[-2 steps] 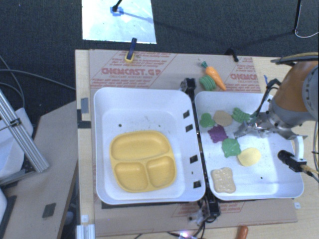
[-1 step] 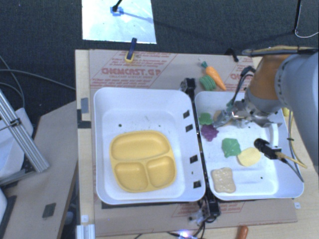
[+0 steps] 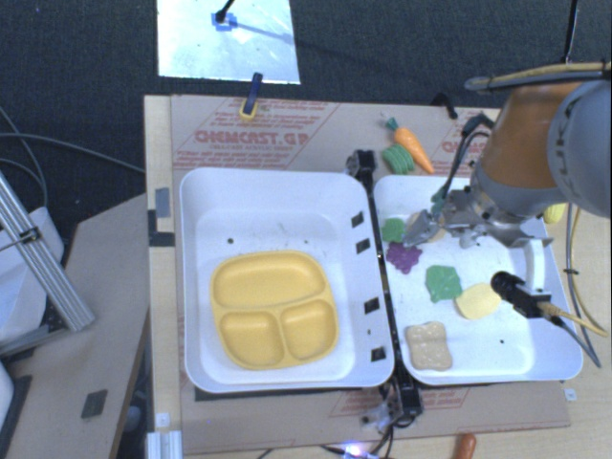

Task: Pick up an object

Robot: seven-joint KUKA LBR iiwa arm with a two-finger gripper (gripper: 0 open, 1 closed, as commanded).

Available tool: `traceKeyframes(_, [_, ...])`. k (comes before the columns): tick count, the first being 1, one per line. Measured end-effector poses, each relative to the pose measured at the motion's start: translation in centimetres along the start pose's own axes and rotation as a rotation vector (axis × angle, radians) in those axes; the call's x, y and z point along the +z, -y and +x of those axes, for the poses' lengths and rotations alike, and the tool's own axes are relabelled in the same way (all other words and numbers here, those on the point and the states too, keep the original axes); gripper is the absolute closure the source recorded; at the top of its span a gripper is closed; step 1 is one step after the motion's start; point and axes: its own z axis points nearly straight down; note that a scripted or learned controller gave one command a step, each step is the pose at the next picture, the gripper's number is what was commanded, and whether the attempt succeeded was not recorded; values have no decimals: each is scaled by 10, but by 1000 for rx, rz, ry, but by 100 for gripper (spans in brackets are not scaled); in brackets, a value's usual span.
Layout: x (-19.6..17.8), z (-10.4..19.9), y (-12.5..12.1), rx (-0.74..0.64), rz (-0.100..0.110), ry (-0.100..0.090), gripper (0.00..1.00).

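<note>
The arm (image 3: 559, 151) is a thick, rounded grey cylinder with a broad orange band wrapped around it above the wrist. Below the band sits a grey metal wrist block, from which the pale metallic two-finger gripper (image 3: 421, 229) projects. Thin dark cables loop beside the orange band.

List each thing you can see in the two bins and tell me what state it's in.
yellow divided tray: flat in left bin, compartments bare
purple grapes: loose in right bin
green leafy piece: loose
yellow piece: loose
tan cracker: lying flat
gripper: low over the right bin
</note>
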Motion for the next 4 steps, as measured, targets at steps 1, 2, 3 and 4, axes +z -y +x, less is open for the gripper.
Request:
traceKeyframes(1, [-106, 48, 51, 1, 0, 0, 0])
traceKeyframes(2, [-173, 125, 79, -2, -1, -1, 0])
traceKeyframes(3, [-181, 121, 77, -1, 1, 1, 100])
traceKeyframes(4, [-178, 145, 78, 3, 4, 1, 100])
